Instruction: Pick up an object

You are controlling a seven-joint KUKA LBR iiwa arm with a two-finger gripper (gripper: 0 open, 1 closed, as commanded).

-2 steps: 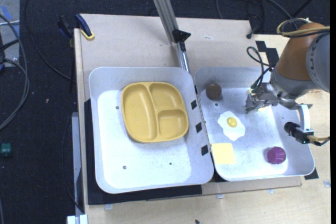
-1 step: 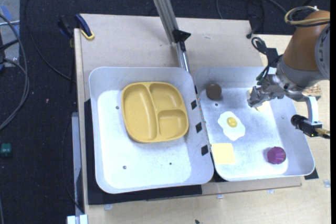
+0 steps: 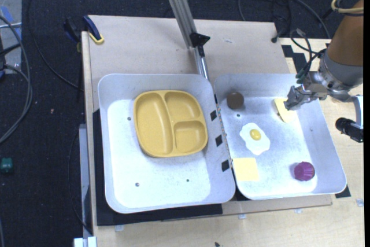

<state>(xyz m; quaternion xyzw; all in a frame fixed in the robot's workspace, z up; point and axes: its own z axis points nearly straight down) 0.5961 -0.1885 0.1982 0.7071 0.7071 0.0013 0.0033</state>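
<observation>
My gripper (image 3: 293,99) hangs over the far right part of the right bin (image 3: 324,142), right above a pale yellow piece (image 3: 282,111) that peeks out beneath it. A brown round item (image 3: 235,100) sits at the bin's far left. A fried egg toy (image 3: 255,137) lies near the middle. A yellow square slice (image 3: 246,169) rests at the near left, and a purple round item (image 3: 304,171) at the near right.
The left bin (image 3: 115,124) holds a yellow divided plate (image 3: 171,123). A slanted metal pole (image 3: 180,6) runs from the top down to the gap between the bins. Cables lie on the dark floor around the bench.
</observation>
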